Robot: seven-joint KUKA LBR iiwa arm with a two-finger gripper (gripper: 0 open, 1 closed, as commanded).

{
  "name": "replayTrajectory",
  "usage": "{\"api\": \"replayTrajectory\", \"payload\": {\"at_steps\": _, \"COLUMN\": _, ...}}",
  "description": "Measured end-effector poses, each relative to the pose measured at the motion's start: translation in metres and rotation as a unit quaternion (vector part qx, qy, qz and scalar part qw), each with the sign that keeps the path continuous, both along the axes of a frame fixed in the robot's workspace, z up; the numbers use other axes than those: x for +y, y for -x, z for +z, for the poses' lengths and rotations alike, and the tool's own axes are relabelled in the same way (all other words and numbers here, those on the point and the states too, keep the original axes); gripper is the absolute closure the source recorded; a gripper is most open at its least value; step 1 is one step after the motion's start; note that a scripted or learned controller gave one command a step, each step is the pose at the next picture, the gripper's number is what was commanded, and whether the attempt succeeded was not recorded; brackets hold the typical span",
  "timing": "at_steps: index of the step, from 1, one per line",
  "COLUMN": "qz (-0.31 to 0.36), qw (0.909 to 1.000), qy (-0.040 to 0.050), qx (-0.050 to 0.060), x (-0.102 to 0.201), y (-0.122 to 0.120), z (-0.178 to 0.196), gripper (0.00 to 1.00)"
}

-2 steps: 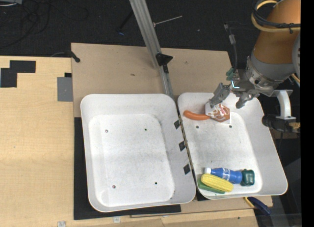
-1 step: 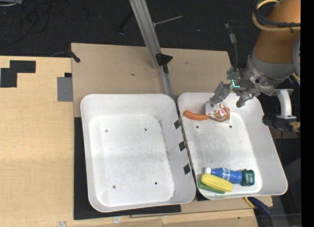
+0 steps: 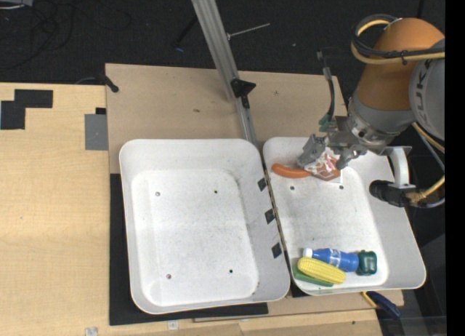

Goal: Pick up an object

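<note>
My gripper point(image 3: 320, 157) hangs low over the back left part of the right bin point(image 3: 341, 218). Directly under it lies a small red and white object point(image 3: 328, 168), partly covered by the gripper. An orange carrot-like piece point(image 3: 289, 172) lies just to its left, near the bin's back left corner. At the front of the same bin a blue bottle point(image 3: 338, 258) lies on its side, with a yellow corn cob point(image 3: 320, 273) in front of it and a green piece point(image 3: 368, 262) at its right end.
The left bin point(image 3: 189, 225) sits beside the right one, joined by black clips along the shared edge point(image 3: 269, 214). A slanted aluminium rail point(image 3: 221, 51) rises behind the bins. The wooden bench point(image 3: 51, 204) extends to the left.
</note>
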State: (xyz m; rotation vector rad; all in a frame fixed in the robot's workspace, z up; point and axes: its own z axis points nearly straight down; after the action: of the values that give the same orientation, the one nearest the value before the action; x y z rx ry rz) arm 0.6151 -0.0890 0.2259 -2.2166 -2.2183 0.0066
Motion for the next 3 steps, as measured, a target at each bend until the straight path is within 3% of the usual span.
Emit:
{"api": "replayTrajectory", "payload": {"at_steps": 2, "qz": -0.001, "qw": 1.0, "qy": 0.0, "qx": 0.001, "x": -0.011, "y": 0.003, "z": -0.125, "gripper": 0.0}}
{"api": "replayTrajectory", "payload": {"at_steps": 3, "qz": -0.005, "qw": 1.0, "qy": 0.0, "qx": -0.001, "x": -0.013, "y": 0.002, "z": -0.111, "gripper": 1.0}}
